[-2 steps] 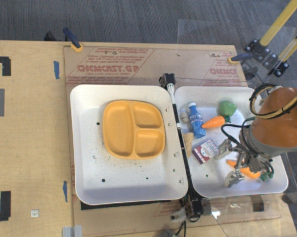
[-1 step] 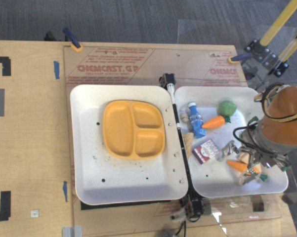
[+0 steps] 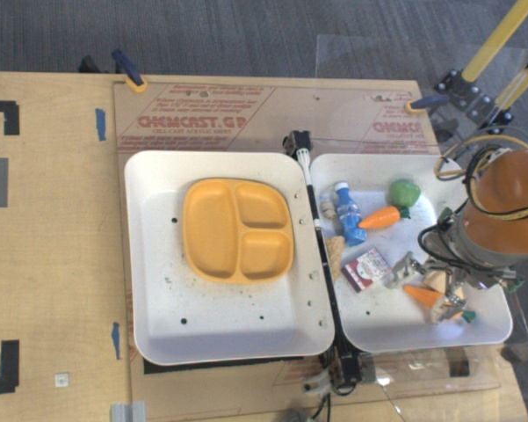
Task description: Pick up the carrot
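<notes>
In the right bin (image 3: 501, 328), the gripper (image 3: 432, 293) hovers by an orange piece, grasp unclear; the carrot (image 3: 379, 219) lies at its eleven o'clock, long axis roughly eight-to-two.

This looks like a robot lab, a place for testing, not a home. A flat wooden bench (image 3: 44, 262) has black tape marks and little blue tape bits stuck on it. A brown board (image 3: 272, 117) with red print is held down by clamps (image 3: 130, 71). Two white bins (image 3: 149, 262) sit side by side, clipped together. A grey carpet floor (image 3: 246, 16) lies behind. Loose cables (image 3: 461, 161) and a yellow stand (image 3: 505, 29) are on the right.
</notes>
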Controlling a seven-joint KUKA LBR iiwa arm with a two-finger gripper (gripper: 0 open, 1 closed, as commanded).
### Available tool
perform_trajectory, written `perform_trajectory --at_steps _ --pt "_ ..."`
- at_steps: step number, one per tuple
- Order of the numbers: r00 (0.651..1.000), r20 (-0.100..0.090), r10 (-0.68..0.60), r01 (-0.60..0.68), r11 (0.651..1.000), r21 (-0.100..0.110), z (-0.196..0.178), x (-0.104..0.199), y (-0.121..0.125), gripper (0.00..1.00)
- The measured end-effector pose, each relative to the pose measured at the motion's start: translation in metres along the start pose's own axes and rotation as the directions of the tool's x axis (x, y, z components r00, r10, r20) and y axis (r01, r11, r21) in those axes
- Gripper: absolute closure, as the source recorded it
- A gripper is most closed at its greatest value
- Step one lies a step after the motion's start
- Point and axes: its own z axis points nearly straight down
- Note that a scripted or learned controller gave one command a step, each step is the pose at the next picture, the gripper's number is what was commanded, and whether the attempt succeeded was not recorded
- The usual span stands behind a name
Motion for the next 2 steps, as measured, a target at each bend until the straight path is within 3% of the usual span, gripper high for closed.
perform_trajectory --at_steps 1,2 --pt "0.951 0.003 -0.309 0.309 0.951 -0.001 0.0 0.002 0.005 0.0" --pt "0.841 0.002 -0.541 0.541 0.841 -0.003 -0.001 0.002 0.017 0.0"
